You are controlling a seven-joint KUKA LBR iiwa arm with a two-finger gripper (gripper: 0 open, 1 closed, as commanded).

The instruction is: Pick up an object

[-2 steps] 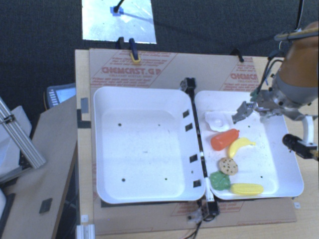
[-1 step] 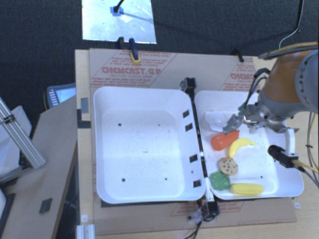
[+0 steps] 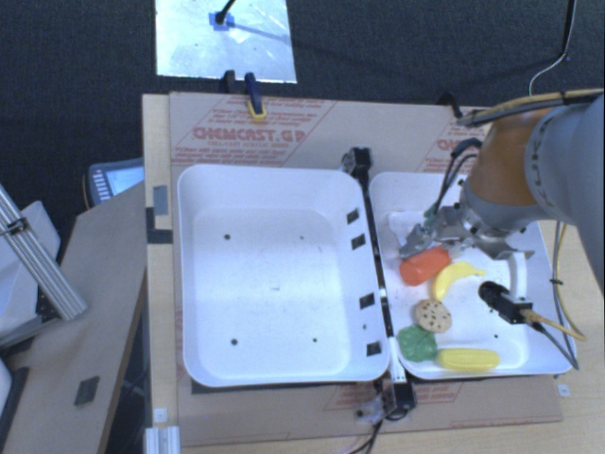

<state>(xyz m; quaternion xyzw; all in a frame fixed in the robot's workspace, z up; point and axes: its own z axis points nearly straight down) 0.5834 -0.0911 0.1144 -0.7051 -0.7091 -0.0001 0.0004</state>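
- Your gripper [image 3: 423,241] sits low in the right bin [image 3: 539,348], just above the orange carrot [image 3: 423,265]; I cannot tell how it is set.
- The banana [image 3: 456,277] touches the carrot (so does the cookie [image 3: 433,316], nearly), so a closing grasp could nudge either aside or slip off.

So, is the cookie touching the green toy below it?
Touching. In the camera view, the cookie overlaps the upper edge of the green toy, with no white bin floor between them.
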